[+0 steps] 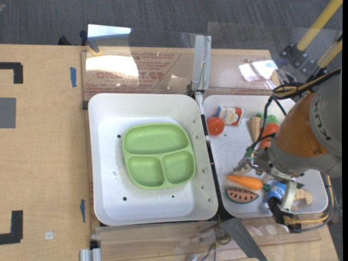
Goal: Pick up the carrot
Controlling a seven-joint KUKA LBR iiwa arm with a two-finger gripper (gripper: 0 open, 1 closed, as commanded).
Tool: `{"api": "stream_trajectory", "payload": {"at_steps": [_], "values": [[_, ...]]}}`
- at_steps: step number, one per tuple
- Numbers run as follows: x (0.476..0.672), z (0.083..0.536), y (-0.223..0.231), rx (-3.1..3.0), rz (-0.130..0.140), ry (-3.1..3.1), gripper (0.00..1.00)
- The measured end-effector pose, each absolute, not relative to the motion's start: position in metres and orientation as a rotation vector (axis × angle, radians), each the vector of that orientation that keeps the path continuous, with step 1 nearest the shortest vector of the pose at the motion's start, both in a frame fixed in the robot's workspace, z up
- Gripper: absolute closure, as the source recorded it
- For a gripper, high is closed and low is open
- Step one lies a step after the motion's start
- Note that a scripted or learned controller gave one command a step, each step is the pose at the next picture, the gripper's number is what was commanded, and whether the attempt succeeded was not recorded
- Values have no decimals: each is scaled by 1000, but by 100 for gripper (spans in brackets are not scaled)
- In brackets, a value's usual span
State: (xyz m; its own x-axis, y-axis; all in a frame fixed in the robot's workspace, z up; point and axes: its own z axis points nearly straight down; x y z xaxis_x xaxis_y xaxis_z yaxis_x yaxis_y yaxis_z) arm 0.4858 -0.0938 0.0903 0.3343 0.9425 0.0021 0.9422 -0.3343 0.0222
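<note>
We look down on a table [38,145] with two white bins side by side. The left bin [109,113] holds a green plate [158,155] with three parts, and it sits flat in the middle, so it looks like a place to put food.

The right bin [234,99] holds the toys. The carrot [244,181] lies flat on the bin floor, near the front, with its thin end to the left. Just in front of it, nearly touching, lies a melon slice [242,195]. A red tomato [216,125] and a small box [230,115] lie near the back, well apart from the carrot. Because the carrot lies on its side with open floor at its left end, we think it can be gripped across its middle from above.

Our arm [304,135] reaches in from the right and hangs low over the right bin, which fits the job, since the carrot is there. The jaws [254,163] sit just above the thick end of the carrot. The metal tips look a little spread, but the arm hides much of them, so we cannot tell if they are spread or pressed together. We see nothing between them, so we think the carrot is not held yet.

We think the next move must come down right over the carrot and miss the melon slice beside it.
</note>
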Motion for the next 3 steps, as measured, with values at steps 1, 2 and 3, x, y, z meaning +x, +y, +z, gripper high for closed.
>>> {"api": "stream_trajectory", "payload": {"at_steps": [1, 2, 3], "values": [[486, 90, -93, 2669, 24, 1624, 0], [485, 90, -102, 2952, 25, 1043, 0], [484, 90, -94, 3112, 24, 345, 0]]}}
